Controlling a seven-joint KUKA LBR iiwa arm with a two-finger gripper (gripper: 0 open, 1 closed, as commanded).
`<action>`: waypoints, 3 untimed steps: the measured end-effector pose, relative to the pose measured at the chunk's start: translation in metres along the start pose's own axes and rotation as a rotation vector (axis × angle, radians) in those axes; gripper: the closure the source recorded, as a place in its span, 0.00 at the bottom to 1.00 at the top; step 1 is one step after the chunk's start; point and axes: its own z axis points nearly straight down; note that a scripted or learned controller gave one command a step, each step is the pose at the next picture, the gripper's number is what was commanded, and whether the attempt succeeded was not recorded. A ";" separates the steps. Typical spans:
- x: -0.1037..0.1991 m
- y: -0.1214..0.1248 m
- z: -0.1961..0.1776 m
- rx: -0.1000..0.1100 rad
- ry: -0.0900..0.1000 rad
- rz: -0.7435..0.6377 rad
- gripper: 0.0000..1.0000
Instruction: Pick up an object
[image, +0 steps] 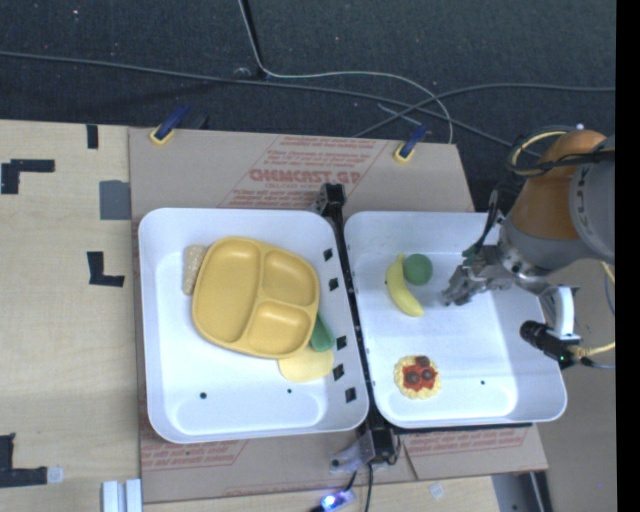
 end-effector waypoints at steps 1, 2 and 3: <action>0.003 -0.001 -0.062 -0.006 0.000 0.001 1.00; 0.004 0.000 -0.103 -0.006 -0.001 0.001 1.00; 0.054 0.001 -0.096 -0.001 0.001 -0.002 1.00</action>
